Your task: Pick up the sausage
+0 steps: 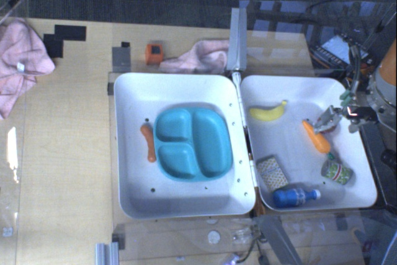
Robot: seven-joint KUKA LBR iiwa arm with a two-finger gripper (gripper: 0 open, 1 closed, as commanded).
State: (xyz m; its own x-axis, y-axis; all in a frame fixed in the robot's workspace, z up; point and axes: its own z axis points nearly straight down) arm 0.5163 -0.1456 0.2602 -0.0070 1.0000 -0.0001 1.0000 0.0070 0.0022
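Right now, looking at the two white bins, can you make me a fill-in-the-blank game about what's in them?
1. The thin orange-brown sausage lies in the ____ white bin, beside the blue divided plate.
2. The yellow banana lies in the ____ white bin.
3. The gripper is above the orange ____.
4. The bottle near the right bin's front wall is coloured ____.

Missing words: left, right, carrot, blue

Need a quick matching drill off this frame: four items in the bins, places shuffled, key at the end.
Items:
1. sausage
2. banana
3. blue bottle
4. carrot

Places:
A. right bin, near front edge
B. left bin, left of the blue tray
C. right bin, by the gripper
D. right bin, back left

Pairs: 1-B, 2-D, 3-A, 4-C
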